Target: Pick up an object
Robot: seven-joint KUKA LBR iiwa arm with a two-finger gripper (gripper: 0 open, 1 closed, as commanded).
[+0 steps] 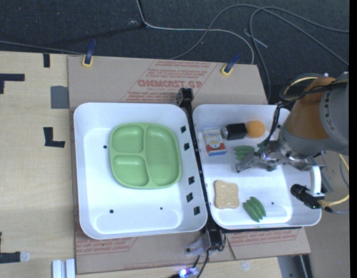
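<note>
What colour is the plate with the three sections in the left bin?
The divided plate is light green, seen plainly in the camera view against the white left bin.

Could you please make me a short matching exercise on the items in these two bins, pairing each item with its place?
Things:
1. green divided plate
2. toast slice
3. orange ball
4. small carton

Places:
A. back of the right bin, near the arm
B. left bin
C. front of the right bin, beside the green pea pod
D. right bin, close to the divider

Pairs: 1-B, 2-C, 3-A, 4-D

Arm point(317, 117) low, from right
</note>
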